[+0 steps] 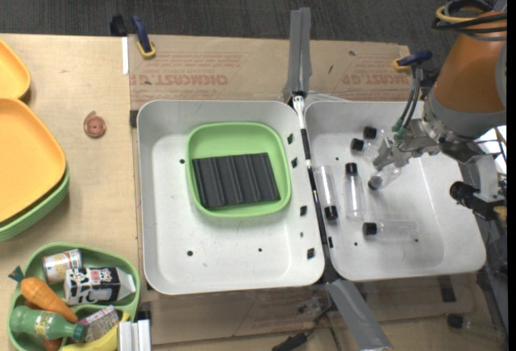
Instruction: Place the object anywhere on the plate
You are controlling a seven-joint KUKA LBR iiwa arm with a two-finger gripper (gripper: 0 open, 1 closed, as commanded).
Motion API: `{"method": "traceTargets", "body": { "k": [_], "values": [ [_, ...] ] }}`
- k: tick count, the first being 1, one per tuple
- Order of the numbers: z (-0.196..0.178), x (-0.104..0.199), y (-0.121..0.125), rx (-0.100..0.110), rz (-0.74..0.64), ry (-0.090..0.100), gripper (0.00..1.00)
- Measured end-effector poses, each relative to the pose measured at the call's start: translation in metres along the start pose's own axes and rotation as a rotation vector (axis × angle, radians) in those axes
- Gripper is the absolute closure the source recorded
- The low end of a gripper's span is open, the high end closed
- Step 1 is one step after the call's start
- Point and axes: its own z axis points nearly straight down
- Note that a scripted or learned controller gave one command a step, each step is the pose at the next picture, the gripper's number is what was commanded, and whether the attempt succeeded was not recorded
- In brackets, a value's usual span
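We note the pincer (380, 172) at the centre right of the frame, low over the right bin (419, 256); we cannot tell how it is set. Several clear tubes with black caps lie in that bin: two upright in the picture at its left part (352, 188), one lower down (387, 228), one near the upper left (364, 138). The green plate (238, 139), carrying a dark ribbed block (235, 180), sits in the left bin (161, 244), well apart.
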Motion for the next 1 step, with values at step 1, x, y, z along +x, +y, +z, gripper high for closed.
{"method": "traceTargets", "body": {
  "k": [1],
  "values": [
    [-0.0095, 0.0337, -0.0238, 0.0, -0.149, 0.0, 1.0]
  ]
}}
